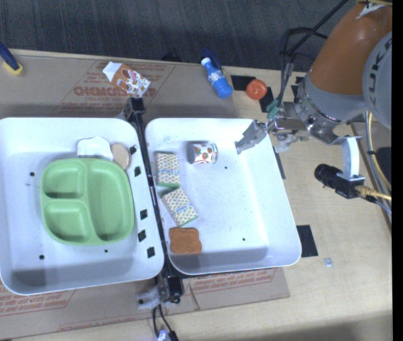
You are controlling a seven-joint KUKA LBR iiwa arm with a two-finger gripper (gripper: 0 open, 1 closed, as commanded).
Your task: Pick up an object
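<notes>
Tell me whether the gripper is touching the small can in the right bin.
Apart. The camera view shows bare white bin floor between the gripper and the can; the gripper hovers at the right bin's upper right.

I see a pale wooden bench (343,261) under even light, brown cardboard (66,84) laid across it, dark carpeted floor (151,13) beyond.

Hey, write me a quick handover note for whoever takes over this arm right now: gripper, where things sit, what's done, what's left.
Gripper: above the right white bin's upper right corner, nothing visibly between its fingers.
Right bin: small red-and-white printed can nearest the gripper; two patterned green-and-white packets along the left wall; brown bread-like slab at the near left corner.
Left white bin: green divided plastic tray.
Done: no pick yet.
Left: descend, grasp one object, lift. The can looks the easiest reach.
</notes>
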